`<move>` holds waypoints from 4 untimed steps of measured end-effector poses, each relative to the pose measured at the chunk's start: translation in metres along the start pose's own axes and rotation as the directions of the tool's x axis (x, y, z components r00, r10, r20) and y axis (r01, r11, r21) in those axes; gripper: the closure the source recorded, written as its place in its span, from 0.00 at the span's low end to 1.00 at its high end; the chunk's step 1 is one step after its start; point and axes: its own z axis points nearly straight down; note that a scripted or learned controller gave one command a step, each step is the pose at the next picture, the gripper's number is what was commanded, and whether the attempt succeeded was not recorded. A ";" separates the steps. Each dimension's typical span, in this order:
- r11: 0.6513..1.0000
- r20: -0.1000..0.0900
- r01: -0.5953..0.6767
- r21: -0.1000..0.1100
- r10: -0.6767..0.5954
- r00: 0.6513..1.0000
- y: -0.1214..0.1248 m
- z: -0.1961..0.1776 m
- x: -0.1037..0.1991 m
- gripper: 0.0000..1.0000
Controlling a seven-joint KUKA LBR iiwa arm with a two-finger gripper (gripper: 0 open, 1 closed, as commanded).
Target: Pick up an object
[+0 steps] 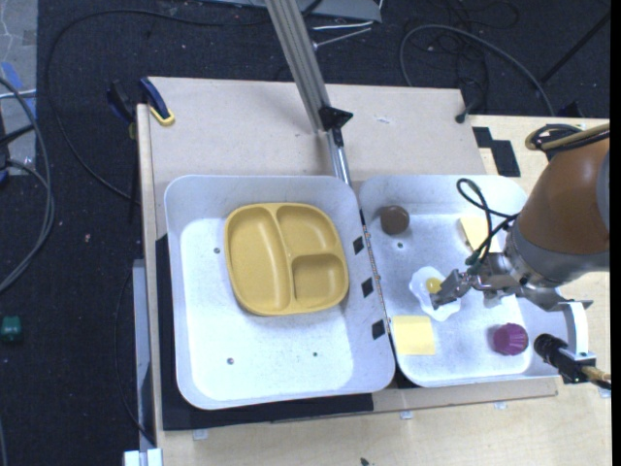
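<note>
Down on the bench, two shallow white bins sit side by side. The left bin [194,260] holds a yellow divided plate [287,258], lying flat a little toward its far side, with three compartments showing.

The right bin [427,197] is where the arm [572,212] is working, reaching in from the right with its orange band over the bin's right edge. The gripper [448,292] is low over the middle of that bin, right at a small white and yellow object [427,284]. The tips look to be touching or just over that piece, but from this angle I cannot tell whether the gripper is spread or pinched, nor whether the piece is actually held.

Around it lie the other things: a brown round object [394,220] toward the far left corner of the bin, a pale yellow piece [473,229] on the far side partly behind the cables, a flat yellow square [413,335] at the near left, and a purple object [509,339] at the near right, well apart from the gripper.
</note>
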 end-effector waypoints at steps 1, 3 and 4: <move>1.000 0.000 0.000 -0.001 0.000 1.000 0.008 0.047 0.000 0.00; 1.000 0.003 0.004 -0.008 -0.004 1.000 0.010 -0.007 0.002 1.00; 1.000 0.003 0.004 -0.008 -0.004 1.000 0.006 -0.052 -0.002 1.00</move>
